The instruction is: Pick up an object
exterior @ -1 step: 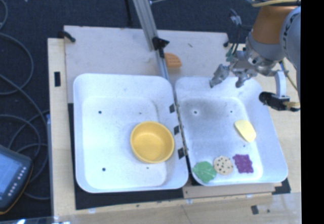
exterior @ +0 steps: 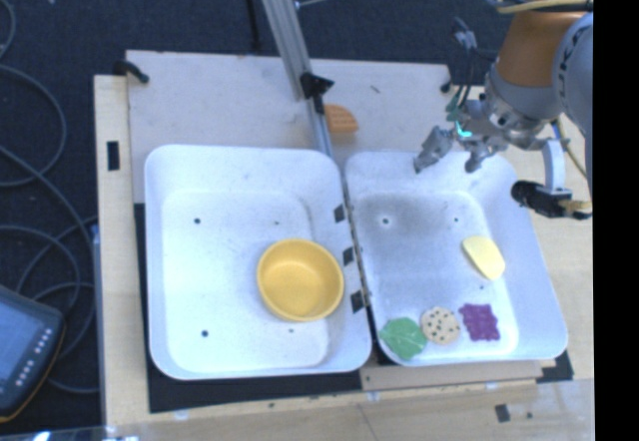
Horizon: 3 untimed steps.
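hand (exterior: pixel 451 158): I'm seeing the two grey fingers spreading apart, hanging over the far rim of the right shallow white plastic bin (exterior: pixel 519 229); nothing between them, so I'm reading it as wide open and carrying nothing.
arm (exterior: pixel 534 40): grey with orange band, reaching in from the right, wrist tilting down toward the bin; looks to me like it is staging above before a descent.
pick candidates: all sitting in the right bin, well apart from the hand. Pale yellow rounded flat piece (exterior: pixel 483 256) lying alone near the right wall, so I'm judging it the easiest grab. Green round flat piece (exterior: pixel 402 337), tan speckled cookie-like disc (exterior: pixel 438 325) and purple ragged-edged flat piece (exterior: pixel 480 321) are lining up along the near edge, the green and tan ones touching or nearly so; probably slid there along the slope.
shapes: all four looking thin and low, so I'm expecting the fingers to need to go right down to the bin floor, which is looking scuffed and grey in the middle.
left shallow white bin (exterior: pixel 190 229): holding a yellow round plastic bowl (exterior: pixel 300 278), upright, smooth, near the divide.
tabletop (exterior: pixel 200 90): pale board; an orange rounded object (exterior: pixel 339 120) is lying behind the bins beside a slanting metal pole (exterior: pixel 285 20).
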Each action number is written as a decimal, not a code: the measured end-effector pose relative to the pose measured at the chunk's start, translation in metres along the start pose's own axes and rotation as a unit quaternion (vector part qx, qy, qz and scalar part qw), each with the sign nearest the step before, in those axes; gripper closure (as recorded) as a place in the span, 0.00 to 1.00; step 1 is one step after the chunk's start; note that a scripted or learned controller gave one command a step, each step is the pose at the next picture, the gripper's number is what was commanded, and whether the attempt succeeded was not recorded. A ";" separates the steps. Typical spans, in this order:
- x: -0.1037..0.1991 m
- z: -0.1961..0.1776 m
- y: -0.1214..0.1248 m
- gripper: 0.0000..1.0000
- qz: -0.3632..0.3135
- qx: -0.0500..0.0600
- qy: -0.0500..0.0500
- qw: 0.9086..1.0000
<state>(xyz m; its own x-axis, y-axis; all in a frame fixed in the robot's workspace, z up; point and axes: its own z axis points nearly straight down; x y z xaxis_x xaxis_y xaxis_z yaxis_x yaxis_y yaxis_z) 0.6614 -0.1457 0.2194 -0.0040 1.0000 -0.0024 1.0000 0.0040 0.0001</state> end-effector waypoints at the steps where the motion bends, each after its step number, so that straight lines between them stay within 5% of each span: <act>1: -0.006 0.043 -0.003 0.00 0.002 0.002 0.000 1.000; 2: -0.007 0.104 0.002 0.00 0.001 0.002 0.000 1.000; 3: -0.008 0.119 0.003 0.00 0.001 0.001 0.000 1.000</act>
<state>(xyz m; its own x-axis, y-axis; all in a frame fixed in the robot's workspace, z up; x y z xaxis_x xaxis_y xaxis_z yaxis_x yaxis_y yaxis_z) 0.6640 -0.1541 0.1006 -0.0013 1.0000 -0.0030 1.0000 0.0013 -0.0010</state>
